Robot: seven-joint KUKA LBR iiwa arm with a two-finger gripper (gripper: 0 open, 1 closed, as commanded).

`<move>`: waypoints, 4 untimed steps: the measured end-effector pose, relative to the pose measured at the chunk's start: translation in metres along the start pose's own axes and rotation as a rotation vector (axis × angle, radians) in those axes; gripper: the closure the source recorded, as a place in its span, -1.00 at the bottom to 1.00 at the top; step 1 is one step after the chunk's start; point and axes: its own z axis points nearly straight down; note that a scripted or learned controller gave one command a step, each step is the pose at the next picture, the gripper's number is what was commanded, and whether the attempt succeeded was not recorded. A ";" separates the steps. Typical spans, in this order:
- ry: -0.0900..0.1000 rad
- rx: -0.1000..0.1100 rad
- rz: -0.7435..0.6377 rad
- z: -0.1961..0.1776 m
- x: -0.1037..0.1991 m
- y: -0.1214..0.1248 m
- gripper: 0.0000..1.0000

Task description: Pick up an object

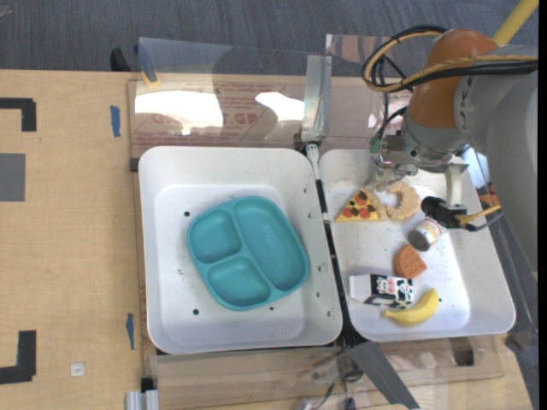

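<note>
Beige ring (408, 203) partly hidden beneath pincer (386, 178)

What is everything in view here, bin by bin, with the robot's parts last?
left bin: one, white, left half of the bench
divided plate: one, teal, middle of the left bin
right bin: one, white, beside the left bin
pizza slice: one, yellow-orange, far left of the right bin
ring pastry: one, pale beige, right of the pizza slice
small can: one, silvery, middle of the right bin
biscuit-like piece: one, orange-brown, just nearer than the can
carton: one, black and white, near side
banana: one, yellow, beside the carton
arm: one, grey with orange band, from the right
gripper: one, over the right bin's far end
</note>
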 end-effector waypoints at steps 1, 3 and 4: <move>0.000 0.004 0.000 0.002 0.001 -0.001 -1.00; 0.006 -0.029 -0.009 -0.001 -0.013 -0.041 1.00; 0.006 -0.025 -0.008 0.001 -0.013 -0.042 -1.00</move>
